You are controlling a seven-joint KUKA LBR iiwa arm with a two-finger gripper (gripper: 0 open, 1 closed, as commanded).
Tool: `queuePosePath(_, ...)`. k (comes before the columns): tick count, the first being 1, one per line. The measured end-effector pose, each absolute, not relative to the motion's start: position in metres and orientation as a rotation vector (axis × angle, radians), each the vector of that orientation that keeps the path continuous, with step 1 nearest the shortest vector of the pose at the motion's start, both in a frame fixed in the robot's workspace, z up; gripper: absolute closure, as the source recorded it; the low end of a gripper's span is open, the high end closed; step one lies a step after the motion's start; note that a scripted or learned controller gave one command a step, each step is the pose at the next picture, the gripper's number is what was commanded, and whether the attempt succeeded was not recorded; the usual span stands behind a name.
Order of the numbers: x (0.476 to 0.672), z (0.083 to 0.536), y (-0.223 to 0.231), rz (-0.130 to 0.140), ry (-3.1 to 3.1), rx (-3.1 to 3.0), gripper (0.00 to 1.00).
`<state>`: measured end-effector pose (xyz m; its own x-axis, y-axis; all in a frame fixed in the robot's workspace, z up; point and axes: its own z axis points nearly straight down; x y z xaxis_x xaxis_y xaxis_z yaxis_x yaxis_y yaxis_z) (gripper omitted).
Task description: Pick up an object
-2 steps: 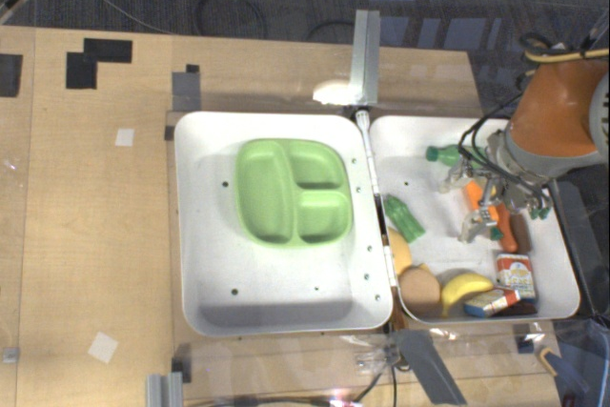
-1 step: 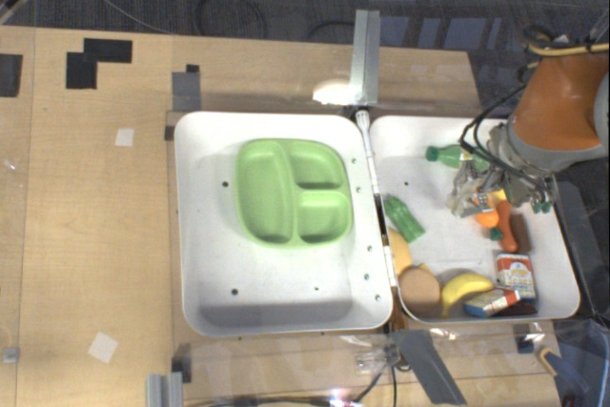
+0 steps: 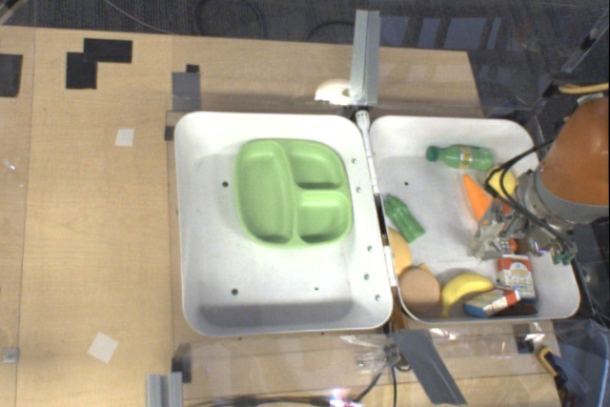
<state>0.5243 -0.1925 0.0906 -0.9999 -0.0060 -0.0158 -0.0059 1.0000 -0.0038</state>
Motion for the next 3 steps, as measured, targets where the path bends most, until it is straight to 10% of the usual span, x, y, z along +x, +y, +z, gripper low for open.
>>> queuePosePath(1,0.525,0.090,-0.192,-0.006,3.126,-0.010,0.00)
queuePosePath(2,0.575,0.089,-0.169,-0.001,3.119,0.230,0.00)
queuePosePath(3,0.578,0.104,-0.168,-0.003,3.109,0.219,1.00)
